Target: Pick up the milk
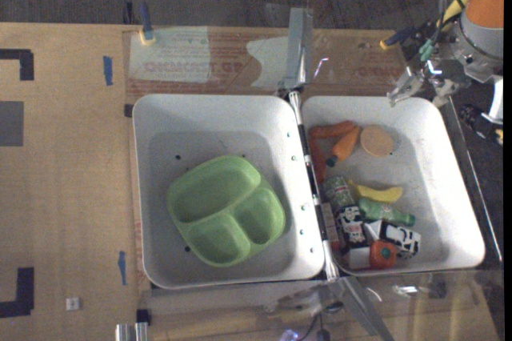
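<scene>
Evidently still at the approach step: I logged the hand (418,85) hovering over the far right corner of the right bin (448,171), well apart from the target and carrying nothing. Its two fingers stood apart. The milk (399,237) (small white carton with black cow patches) lay on its side near the bin's front edge, touching an orange-red item (382,253) and just beside a green vegetable (386,213). A second cow-patterned pack (350,224) stood close by against the divider, so I noted a risk of the wrong pick. My judgement: the next move called for travel toward the front of the bin, then a descent with the fingers straddling the carton's narrow sides. The left bin (160,123) held a green divided plate (226,210).
</scene>
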`<state>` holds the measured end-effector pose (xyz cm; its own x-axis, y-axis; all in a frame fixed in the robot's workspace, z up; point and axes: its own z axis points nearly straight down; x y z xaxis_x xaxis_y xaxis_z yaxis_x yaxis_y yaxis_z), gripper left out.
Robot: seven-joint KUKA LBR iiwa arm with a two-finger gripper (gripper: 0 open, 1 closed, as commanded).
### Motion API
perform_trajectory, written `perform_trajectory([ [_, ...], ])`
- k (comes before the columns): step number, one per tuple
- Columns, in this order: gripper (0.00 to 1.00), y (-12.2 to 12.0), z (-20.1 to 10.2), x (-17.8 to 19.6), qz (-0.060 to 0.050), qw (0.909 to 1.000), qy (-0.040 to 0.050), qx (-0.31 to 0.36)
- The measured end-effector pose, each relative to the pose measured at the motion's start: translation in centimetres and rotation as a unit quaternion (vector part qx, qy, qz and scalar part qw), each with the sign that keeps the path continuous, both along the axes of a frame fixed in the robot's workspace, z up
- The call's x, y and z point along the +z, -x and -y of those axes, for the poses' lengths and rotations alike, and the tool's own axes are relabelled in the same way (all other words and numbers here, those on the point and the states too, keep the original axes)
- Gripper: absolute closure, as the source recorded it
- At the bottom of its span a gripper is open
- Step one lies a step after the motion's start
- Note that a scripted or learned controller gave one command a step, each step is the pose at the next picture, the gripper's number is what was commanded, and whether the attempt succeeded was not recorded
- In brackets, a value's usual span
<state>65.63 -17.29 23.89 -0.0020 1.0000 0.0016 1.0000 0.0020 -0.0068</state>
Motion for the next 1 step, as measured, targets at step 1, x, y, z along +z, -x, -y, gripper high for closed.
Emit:
perform_trajectory([
  [1, 0.00, 2.34, -4.51, -12.94, 0.007, 0.9900, 0.0030, -0.141],
])
